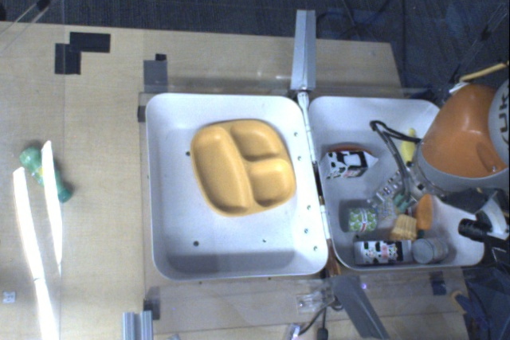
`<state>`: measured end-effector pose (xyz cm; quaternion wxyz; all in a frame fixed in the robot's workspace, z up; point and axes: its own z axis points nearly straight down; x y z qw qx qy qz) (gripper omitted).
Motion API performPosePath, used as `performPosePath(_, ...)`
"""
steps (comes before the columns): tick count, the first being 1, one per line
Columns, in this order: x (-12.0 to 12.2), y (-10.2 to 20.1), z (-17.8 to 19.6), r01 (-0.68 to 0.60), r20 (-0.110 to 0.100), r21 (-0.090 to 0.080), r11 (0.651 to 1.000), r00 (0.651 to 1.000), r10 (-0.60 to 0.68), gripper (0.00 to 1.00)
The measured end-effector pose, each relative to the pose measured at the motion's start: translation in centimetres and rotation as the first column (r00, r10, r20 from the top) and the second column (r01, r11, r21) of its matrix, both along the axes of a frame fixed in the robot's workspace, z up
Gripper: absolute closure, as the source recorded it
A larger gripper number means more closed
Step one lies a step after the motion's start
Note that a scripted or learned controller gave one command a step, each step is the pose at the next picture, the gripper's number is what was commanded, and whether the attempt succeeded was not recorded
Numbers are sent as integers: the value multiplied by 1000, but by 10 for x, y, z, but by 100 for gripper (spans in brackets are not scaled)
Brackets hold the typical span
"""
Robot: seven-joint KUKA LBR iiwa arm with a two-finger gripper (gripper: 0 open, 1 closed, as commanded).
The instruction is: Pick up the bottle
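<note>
Yellow tray [241, 166]: a moulded plastic dish with three compartments, lying flat near the middle of the left bin [171, 251], turned a little off square.
Left bin: white, shallow, with small dark specks on its floor below the tray.
Right bin [339, 114]: white, shallow, edge to edge with the left bin; a grey metal post [304, 52] rises at the far end of the seam between them.
Bottle [379, 252]: lies on its side along the near wall of the right bin, dark cap end towards the left, white label with red and dark print; just beside a grey rounded object [428, 251] on its right.
Other items in right bin: a small green-and-white pot [360, 217] just above the bottle; a black-and-white piece with a red edge [347, 162] further back; a tan block [404, 228] and an orange piece [425, 211] near the arm.
Arm [462, 143]: grey body with orange band, entering from the right and covering the right side of the right bin; a black cable [386, 135] loops off it.
Pincer [394, 191]: low over the middle of the right bin, above and apart from the bottle; it blurs into clutter, so I cannot tell how far it is parted or whether anything is held.
Counter [96, 131]: pale wood, with black tape marks [78, 49] at far left and a small green object [36, 165] beside white strips [32, 235].
</note>
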<state>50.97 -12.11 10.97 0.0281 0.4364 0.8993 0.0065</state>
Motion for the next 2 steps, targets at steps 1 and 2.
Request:
performPosePath(1, 0, 0, 0, 0, 1, -1, 1000, 1000, 0, 0)
performPosePath(2, 3, 0, 12, 1, 9, -1, 1000, 1000, -1, 100)
